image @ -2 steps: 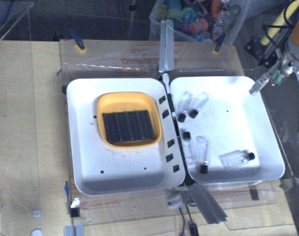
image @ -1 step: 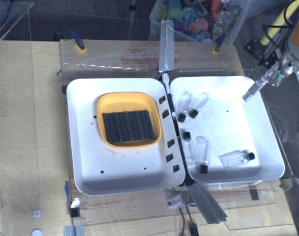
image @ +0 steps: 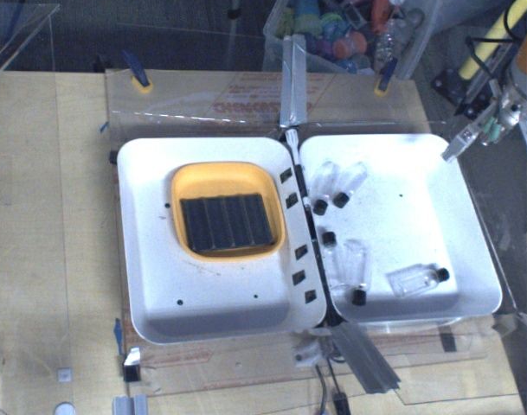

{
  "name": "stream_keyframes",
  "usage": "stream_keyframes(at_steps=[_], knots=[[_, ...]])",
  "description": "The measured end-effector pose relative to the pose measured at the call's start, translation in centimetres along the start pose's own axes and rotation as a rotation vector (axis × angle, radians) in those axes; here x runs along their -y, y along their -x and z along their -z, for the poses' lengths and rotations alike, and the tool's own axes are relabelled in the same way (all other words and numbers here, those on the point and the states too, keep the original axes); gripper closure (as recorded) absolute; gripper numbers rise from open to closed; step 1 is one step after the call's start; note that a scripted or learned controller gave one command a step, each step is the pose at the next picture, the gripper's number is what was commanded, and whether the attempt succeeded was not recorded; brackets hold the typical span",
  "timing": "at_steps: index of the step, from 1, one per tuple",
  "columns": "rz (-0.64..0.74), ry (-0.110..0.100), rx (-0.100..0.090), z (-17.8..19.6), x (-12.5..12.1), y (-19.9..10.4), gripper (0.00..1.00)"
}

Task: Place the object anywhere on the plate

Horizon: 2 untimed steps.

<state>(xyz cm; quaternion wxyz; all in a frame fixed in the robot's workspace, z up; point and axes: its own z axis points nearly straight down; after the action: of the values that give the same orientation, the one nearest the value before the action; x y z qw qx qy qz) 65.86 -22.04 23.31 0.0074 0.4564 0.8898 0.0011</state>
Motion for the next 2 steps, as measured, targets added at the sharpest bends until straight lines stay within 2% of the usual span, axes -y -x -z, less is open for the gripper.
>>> stream_keyframes(at_steps=[1,2], knots=[[0.0,0.0,0.0,0.0,0.0,0.0,0.0],[0.0,0.005,0.006,1.1,-0.1,0.1,1.0]])
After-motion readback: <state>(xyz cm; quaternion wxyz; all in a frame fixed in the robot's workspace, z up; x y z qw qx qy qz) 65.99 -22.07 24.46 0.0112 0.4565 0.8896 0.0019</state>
